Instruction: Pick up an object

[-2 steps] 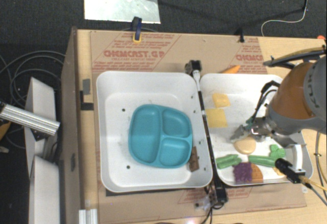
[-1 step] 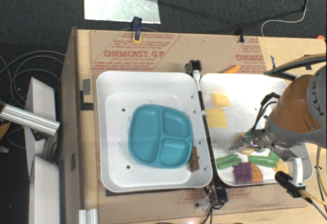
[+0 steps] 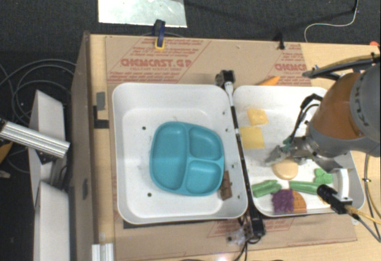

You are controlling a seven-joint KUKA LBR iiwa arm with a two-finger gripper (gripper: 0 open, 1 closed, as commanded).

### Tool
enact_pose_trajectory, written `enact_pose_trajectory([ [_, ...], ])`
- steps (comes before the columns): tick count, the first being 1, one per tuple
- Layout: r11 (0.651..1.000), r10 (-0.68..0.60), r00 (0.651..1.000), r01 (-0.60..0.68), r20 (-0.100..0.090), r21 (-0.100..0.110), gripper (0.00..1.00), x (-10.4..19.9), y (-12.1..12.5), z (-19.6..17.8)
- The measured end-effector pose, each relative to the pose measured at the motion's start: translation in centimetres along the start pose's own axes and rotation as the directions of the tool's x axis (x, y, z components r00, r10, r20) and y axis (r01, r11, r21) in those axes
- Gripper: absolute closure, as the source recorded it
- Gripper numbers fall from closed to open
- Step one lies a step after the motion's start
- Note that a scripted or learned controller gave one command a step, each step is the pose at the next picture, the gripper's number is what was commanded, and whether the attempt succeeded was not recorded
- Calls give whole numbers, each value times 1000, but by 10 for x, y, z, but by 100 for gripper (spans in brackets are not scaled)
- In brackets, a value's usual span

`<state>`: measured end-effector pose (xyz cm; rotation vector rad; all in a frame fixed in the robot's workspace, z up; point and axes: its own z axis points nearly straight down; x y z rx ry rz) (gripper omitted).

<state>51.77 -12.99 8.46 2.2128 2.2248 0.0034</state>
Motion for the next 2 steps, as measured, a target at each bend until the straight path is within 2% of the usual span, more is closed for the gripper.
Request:
enact_pose_trajectory([
  [1,1000,-1,1000,1,-1,1,100,0,-1,-10],
  [2,1000,-6,1000,6,0,-8,100,80,76,-105],
])
